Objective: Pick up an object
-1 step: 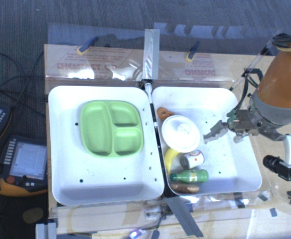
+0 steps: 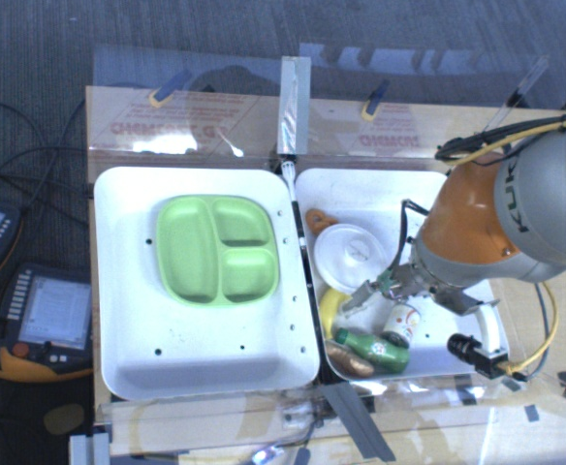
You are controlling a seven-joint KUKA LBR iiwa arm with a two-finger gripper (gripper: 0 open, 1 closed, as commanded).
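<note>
My gripper (image 2: 382, 294) hangs low over the right bin (image 2: 361, 190), reaching in from the right under the orange wrist band. Right below it lies a small white bottle (image 2: 400, 325) with red marks. A white round bowl (image 2: 349, 255) sits just left of and above the gripper. Along the bin's front lie a green bottle (image 2: 372, 349), a brown lump (image 2: 349, 360) and a yellow banana-like piece (image 2: 330, 308). An orange piece (image 2: 318, 222) peeks out behind the bowl. I see nothing clearly held.
The left bin (image 2: 128, 347) holds a green divided plate (image 2: 217, 248) near its middle. A raised wall (image 2: 302, 279) separates the two bins. The arm's body covers the right bin's right side.
</note>
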